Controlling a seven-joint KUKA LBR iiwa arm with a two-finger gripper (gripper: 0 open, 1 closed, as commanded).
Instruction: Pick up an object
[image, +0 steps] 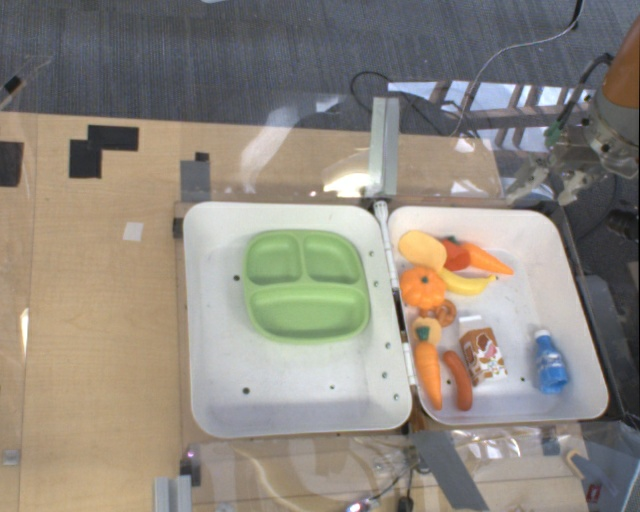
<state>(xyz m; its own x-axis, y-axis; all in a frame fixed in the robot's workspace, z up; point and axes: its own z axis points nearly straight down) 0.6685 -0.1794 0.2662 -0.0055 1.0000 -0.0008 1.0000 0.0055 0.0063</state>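
Note:
The right bin (560, 235) holds several toy foods: a yellow-orange piece (421, 247), an orange-red carrot (480, 260), a banana (466, 284), a small pumpkin (423, 288), a long carrot (428, 366), a sausage (459, 381), a brown carton (482, 355) and a blue bottle (549, 362). My gripper (553, 180) hangs above the far right corner of that bin, just past its back rim. Its fingers look open, with nothing between them. It is well apart from all the items.
A green divided plate (305, 285) lies in the left bin (215, 380). A grey post (384, 140) stands behind the wall between the bins. Cables and a metal frame (500, 100) sit behind the right bin.

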